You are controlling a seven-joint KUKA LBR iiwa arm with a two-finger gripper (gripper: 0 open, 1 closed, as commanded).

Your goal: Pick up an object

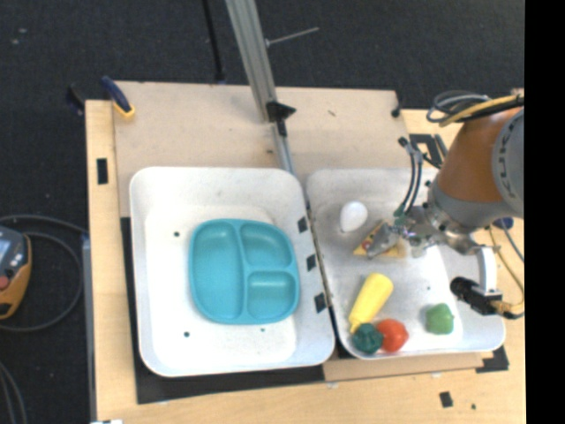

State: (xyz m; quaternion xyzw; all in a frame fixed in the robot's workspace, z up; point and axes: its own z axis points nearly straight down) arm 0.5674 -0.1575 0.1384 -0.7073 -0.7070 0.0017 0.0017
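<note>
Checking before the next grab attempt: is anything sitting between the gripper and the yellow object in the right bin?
Nothing visible. The gripper hangs just above the yellow object, with bare bin floor between them; the white ball lies off to the side.

Arm [481, 162] hides the right bin's [371, 188] far corner

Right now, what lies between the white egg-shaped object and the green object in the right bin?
In the camera view, the yellow corn-like toy lies roughly between the white egg-shaped object and the green object, slightly below that line.
</note>
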